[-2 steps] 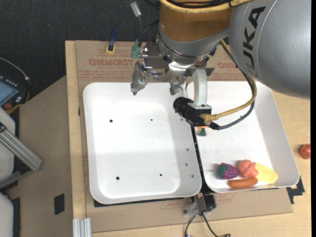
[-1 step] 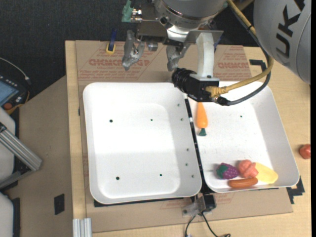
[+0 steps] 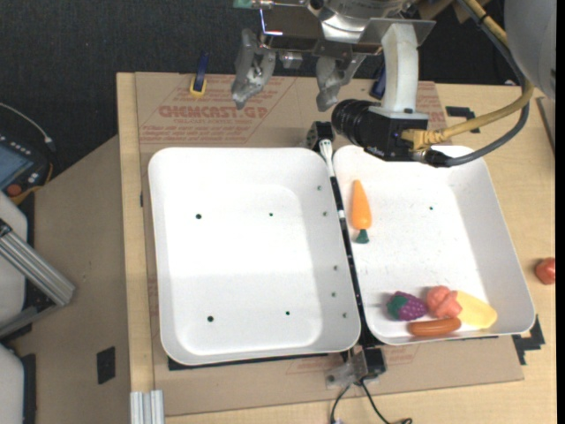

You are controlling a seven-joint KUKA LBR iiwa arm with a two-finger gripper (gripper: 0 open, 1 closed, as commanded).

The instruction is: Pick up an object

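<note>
My gripper [image 3: 290, 84] hangs high at the top of the view, above the far edge of the bench, its two metal fingers [image 3: 250, 76] spread apart with nothing between them. In the right bin [image 3: 459, 197] an orange toy carrot [image 3: 360, 205] with a green top lies near the left wall. At that bin's near corner sit a purple grape bunch [image 3: 407, 306], a pink-orange fruit [image 3: 443, 301], a yellow piece [image 3: 477, 310] and a red sausage [image 3: 433, 327], packed close together.
The left bin [image 3: 238, 254] lies beside the right one, their rims meeting at the middle. A black camera unit [image 3: 375, 129] and cables hang over the right bin's far edge. A small blue-yellow item [image 3: 199, 76] rests on the cardboard behind; an orange object [image 3: 545, 271] lies outside at right.
</note>
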